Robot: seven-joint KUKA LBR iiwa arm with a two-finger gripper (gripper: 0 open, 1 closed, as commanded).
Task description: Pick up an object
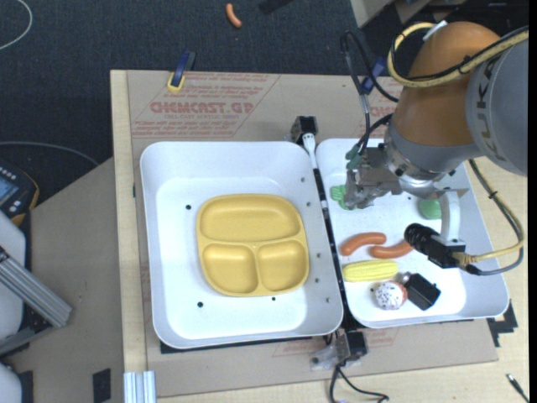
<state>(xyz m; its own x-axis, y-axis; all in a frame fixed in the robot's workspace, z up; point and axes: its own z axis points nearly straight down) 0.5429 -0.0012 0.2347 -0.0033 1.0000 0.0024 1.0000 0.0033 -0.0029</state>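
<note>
A: Where is the arm?

B: The arm point(470, 82) comes in from the right edge at the top of the view, a thick grey body that bends downward and to the left. A broad orange band point(440, 49) wraps it just above the wrist.

A: And below the band?

B: A grey wrist section narrows to the tool point(362, 193), a dark metal assembly pointing down and slightly left, low over the upper left part of the right-hand bin.

A: Is the tool open?

B: That cannot be made out; the tip is small and dark from this angle. Cables loop around the wrist.
</note>
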